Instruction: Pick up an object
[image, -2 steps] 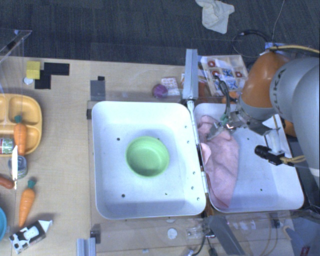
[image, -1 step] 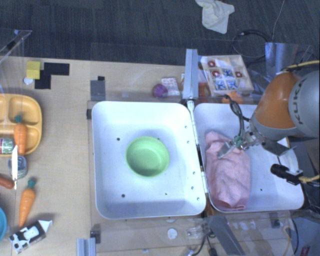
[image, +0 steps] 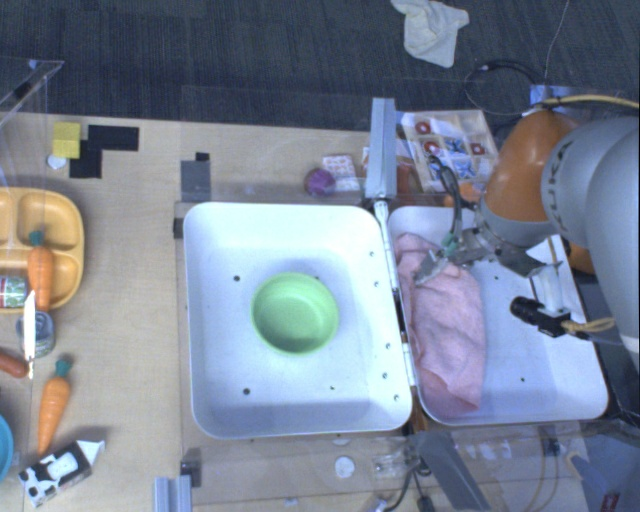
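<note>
- Nearest the camera, at the bottom left, a small black-and-white cow-patterned carton (image: 60, 470) lies on the wooden bench (image: 130, 400).
- Just above it, a toy carrot (image: 52, 400) lies tilted; beside it is the end of a red, sausage-shaped toy (image: 12, 366).
- Yellow divided tray (image: 62, 215), moulded plastic with rounded corners: a second carrot (image: 39, 277) stands in one compartment; a small can (image: 12, 291) with an unreadable label lies at its edge.
- Yellow block (image: 66, 140) and black blocks (image: 105, 145) rest on the far left of the bench.
- Left white bin (image: 215, 300), shallow and smooth: holds one round green bowl (image: 294, 313), upright near its centre.
- Purple ball (image: 319, 181) and a small printed card (image: 341, 168), text too small to read, lie behind this bin.
- Right white bin (image: 545, 370): holds a pink cloth (image: 448, 335), soft and crumpled, stretched along the bin's left wall.
- Gripper (image: 438, 264): over the cloth's upper end, fingers narrowly parted at the fabric; whether they pinch it cannot be told.
- Printed booklet (image: 452, 140) lies behind the right bin; a white rag (image: 432, 30) lies on the dark floor.
</note>
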